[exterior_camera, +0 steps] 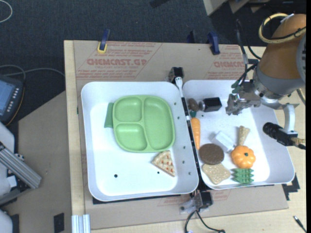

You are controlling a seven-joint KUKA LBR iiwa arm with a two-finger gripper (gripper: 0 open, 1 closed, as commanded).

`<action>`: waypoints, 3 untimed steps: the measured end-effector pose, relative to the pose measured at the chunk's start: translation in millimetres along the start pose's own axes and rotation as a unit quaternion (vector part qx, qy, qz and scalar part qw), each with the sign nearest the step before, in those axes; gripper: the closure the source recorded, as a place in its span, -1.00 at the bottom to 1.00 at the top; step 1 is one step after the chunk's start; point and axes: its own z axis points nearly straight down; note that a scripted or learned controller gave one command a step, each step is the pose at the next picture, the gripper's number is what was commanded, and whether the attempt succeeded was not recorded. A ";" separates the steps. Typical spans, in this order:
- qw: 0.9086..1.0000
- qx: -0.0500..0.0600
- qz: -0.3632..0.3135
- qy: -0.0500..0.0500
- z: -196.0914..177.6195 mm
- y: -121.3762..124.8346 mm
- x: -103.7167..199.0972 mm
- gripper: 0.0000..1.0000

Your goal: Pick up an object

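Observation:
My gripper (235,107) hangs low over the back of the right bin (282,171), right of a small black block (212,104). Nothing shows between its fingers. Below it in the same bin lie a carrot (195,131), a white block (224,140), a tan cone-shaped piece (242,134), a dark brown round cookie (212,154), an orange pumpkin (242,156), a slice of toast (216,173) and a green leafy piece (243,175). A small brown item (193,104) sits at the bin's back left corner.
The left bin (97,144) holds a green divided plate (144,123) and a pizza slice (165,163). A black fitting (278,132) juts in over the right bin's right side. Clamps (102,41) hold the cardboard base at the back.

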 end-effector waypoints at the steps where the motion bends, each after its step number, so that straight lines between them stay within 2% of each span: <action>1: 1.000 0.001 0.000 0.000 -24.5 1.2 0.1 1.00; 3: 1.000 0.005 -0.002 0.002 -38.9 -18.6 96.7 1.00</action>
